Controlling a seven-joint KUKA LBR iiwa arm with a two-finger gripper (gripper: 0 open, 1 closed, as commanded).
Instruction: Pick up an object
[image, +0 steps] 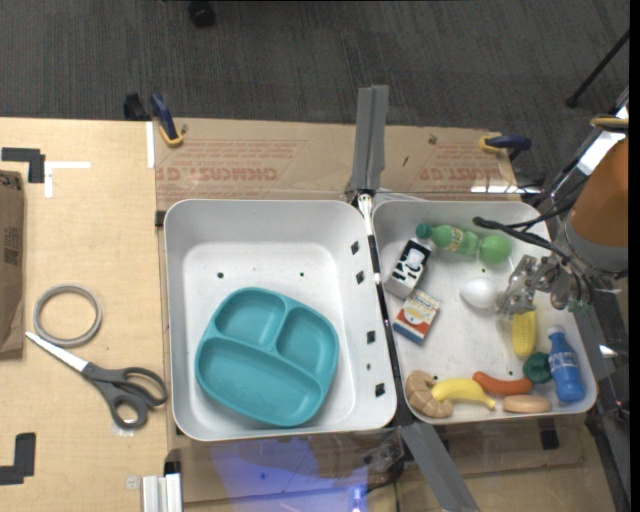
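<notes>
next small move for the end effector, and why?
Probably a short descent, then close. The end effector hovers in the right bin, between the white egg and the yellow corn, with nothing visibly between its fingers. I'd nudge it toward the corn just below it first, since the egg looks likely to roll.

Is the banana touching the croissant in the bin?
Touching. In the camera view, the banana lies with its left end resting right against the croissant, with no white bin floor showing between them.
</notes>
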